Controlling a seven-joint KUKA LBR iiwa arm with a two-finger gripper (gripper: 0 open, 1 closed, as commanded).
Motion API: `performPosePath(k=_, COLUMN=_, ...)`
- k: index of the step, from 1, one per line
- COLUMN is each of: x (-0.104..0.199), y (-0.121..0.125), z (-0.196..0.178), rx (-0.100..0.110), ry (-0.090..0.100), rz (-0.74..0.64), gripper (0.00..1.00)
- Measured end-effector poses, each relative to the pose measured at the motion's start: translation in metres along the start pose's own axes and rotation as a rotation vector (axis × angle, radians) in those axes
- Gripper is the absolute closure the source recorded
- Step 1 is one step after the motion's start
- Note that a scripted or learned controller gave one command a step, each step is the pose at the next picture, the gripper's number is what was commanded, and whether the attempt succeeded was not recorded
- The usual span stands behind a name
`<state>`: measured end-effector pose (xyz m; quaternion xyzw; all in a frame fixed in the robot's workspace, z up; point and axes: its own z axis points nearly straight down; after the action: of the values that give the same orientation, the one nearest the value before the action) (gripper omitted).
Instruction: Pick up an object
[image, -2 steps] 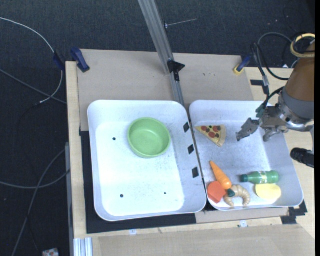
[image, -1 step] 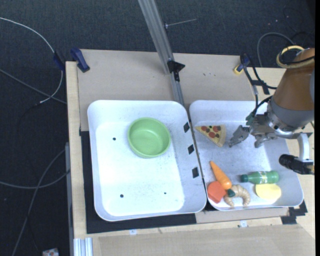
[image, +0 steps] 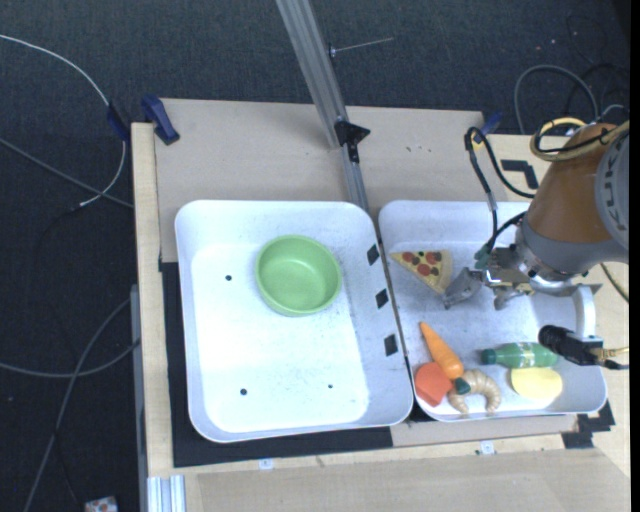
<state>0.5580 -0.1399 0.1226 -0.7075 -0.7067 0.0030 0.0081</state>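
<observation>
Camera view, counter: a pale wooden counter (image: 260, 140) carries two shallow white bins side by side, on a dark carpeted floor (image: 200, 45) crossed by thin cables.
Camera view, left bin: the left bin (image: 290, 400) holds a green bowl (image: 298, 274), upright, in its upper middle part, apart from every wall.
Camera view, right bin: the right bin (image: 440, 225) holds all the small objects and the arm's working end.
Camera view, pizza slice: a toy pizza slice (image: 425, 267) lies flat in the upper left part of the right bin, its tip pointing down and to the right.
Camera view, carrot: an orange toy carrot (image: 440, 347) lies at a slant below the pizza slice, its lower end touching a red-orange round piece (image: 433, 383).
Camera view, tan piece: a curved tan object (image: 478, 390) lies against the near wall, just beside the red-orange piece.
Camera view, bottle: a green bottle (image: 515, 354) lies on its side toward the right, with a yellow round object (image: 535, 383) just below it.
Camera view, arm: the grey arm with its orange band (image: 565, 200) reaches in from the right, over the upper right of the right bin.
Camera view, pincer: the pincer (image: 462, 291) points left and hangs low, just beside the lower right edge of the pizza slice; it cannot be told whether it is spread or pressed together, and nothing can be seen pinched in it.
Camera view, metal rail: a grey metal rail (image: 318, 75) runs down from the top edge toward the gap between the bins.
</observation>
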Motion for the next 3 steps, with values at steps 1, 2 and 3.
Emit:
performPosePath(k=1, x=0.001, y=-0.001, z=0.029, rx=-0.001, ry=0.0, rz=0.0, gripper=0.0)
performPosePath(k=2, x=0.002, y=0.001, z=0.015, rx=-0.008, ry=0.001, rz=0.0, gripper=1.0)
performPosePath(k=3, x=0.008, y=0.002, z=-0.032, rx=-0.023, ry=-0.007, rz=-0.003, gripper=1.0)
